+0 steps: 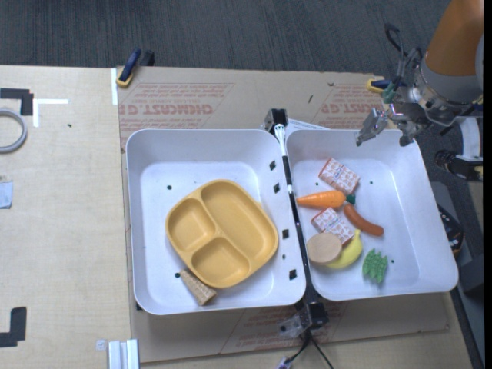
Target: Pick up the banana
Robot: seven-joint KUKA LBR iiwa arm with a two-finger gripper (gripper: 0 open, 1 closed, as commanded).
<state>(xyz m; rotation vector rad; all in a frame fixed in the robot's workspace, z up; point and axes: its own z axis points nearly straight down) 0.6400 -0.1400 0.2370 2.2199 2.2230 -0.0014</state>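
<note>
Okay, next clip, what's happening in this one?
A KUKA arm reaches in from the right, its gripper open above the far edge of the right bin, holding nothing. The banana it is meant to pick up lies untouched near the bin's front, partly under a tan round piece, with a carrot, sausage and other toy food around it. The left bin holds a yellow divided plate.

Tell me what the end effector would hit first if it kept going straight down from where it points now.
Probably the bare floor of the right bin near its far edge. The end effector hangs above that corner, apart from the banana and other food; depth is unclear.
</note>
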